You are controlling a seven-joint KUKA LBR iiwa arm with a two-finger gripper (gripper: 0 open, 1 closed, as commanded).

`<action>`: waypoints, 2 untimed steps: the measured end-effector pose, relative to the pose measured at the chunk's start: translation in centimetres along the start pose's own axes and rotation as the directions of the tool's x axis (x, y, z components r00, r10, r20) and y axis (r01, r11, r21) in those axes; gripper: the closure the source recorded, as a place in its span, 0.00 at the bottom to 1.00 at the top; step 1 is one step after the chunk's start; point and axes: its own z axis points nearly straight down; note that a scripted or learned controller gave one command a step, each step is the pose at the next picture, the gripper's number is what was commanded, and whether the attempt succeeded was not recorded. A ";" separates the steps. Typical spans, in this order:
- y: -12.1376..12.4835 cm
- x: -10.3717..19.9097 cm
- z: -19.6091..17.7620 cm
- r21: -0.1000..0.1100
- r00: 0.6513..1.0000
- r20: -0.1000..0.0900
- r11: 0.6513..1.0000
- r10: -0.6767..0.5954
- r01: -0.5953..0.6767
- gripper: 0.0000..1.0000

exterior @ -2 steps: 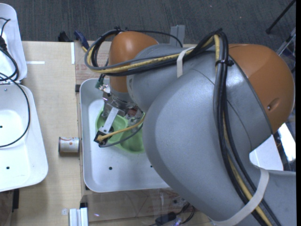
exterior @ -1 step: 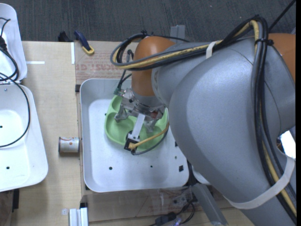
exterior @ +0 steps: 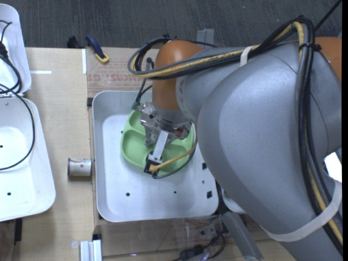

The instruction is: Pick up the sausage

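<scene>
From the camera view, the gripper (exterior: pixel 153 134) hangs low over a green plate (exterior: pixel 129 145), at or just above its surface, with the grey arm (exterior: pixel 261 124) crowding in behind it. How far the gripper is open cannot be told from here, nor whether it has hold of anything. Where the sausage lies cannot be told either. The plate under the gripper sits in the right bin (exterior: pixel 147 197), toward its far wall. Well away from the gripper, past that bin's rim, a small cylinder (exterior: pixel 80 167) lies on its side on the bench (exterior: pixel 60 102), between the right bin and the left bin (exterior: pixel 32 192).
</scene>
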 end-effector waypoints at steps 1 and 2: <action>0.9 1.3 0.6 0.016 0.989 0.021 0.989 0.143 -0.144 1.00; -2.8 0.9 0.4 -0.062 0.961 -0.022 0.959 0.274 -0.275 1.00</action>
